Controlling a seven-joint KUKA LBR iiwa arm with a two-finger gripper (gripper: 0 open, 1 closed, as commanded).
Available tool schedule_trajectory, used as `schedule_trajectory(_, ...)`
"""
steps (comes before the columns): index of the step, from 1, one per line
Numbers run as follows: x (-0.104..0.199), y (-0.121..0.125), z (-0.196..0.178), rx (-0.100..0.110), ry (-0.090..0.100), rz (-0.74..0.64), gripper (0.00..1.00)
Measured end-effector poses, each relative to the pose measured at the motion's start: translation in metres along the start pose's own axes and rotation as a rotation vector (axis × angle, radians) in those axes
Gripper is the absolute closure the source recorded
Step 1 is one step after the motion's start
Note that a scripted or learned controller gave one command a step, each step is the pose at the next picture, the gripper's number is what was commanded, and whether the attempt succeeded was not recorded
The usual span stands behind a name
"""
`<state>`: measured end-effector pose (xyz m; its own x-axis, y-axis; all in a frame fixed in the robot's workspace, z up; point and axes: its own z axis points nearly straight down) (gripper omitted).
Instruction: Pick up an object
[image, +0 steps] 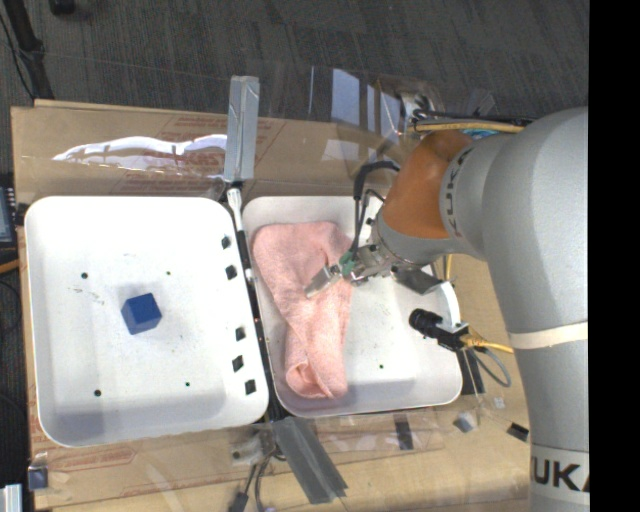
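A pink towel lies crumpled along the left side of the right bin. A small blue cube sits in the left bin, left of its middle. My gripper reaches in from the right and hangs over the towel's upper right part, its metal fingers pointing left and down onto the cloth. I cannot make out whether the fingers grip any fabric.
The grey arm with its orange band covers the right bin's upper right corner. A metal divider with black clips separates the two bins. Brown cardboard lies behind them.
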<state>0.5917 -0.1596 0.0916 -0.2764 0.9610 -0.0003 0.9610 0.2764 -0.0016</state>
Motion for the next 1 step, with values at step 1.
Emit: schedule_trajectory(1, 0.0011, 0.0010, -0.0096, 0.001, 0.001, -0.005, 1.00)
